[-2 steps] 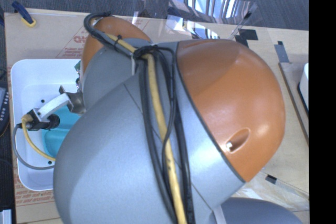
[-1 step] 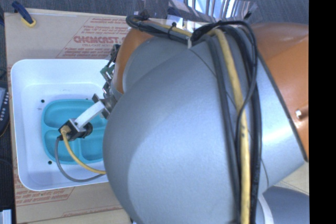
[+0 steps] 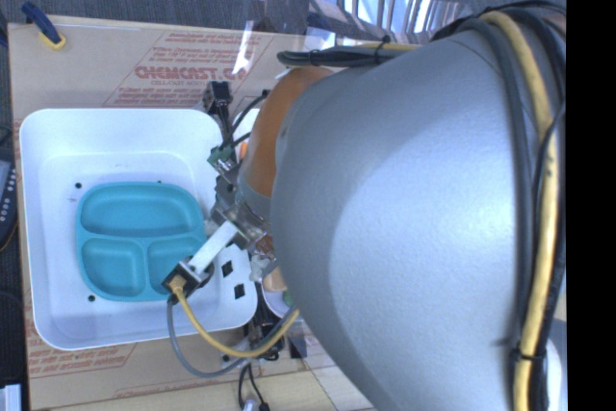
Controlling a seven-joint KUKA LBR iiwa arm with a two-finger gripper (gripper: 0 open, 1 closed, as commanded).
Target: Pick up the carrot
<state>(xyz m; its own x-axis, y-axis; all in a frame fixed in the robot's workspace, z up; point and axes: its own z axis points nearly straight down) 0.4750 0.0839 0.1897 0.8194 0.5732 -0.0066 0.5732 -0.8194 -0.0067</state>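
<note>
A blue divided tray (image 3: 135,241) is seen lying in the left white bin (image 3: 38,207). The right bin is largely covered by the grey arm (image 3: 414,207). The hand's state cannot be told, since it is probably hidden beneath the arm.

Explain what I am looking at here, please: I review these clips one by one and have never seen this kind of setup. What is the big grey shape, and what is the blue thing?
The big grey shape is a robot arm, seen close from a camera fixed above the bench and looking down at a slant. The arm reaches in from the right and covers much of the scene. An orange band rings it near the wrist, and yellow and black cables trail from its end. At left sits a shallow white bin on brown cardboard. The blue thing is a divided plate with three compartments, lying in that bin. The arm hides the working end, so whether anything is held cannot be told.
</note>
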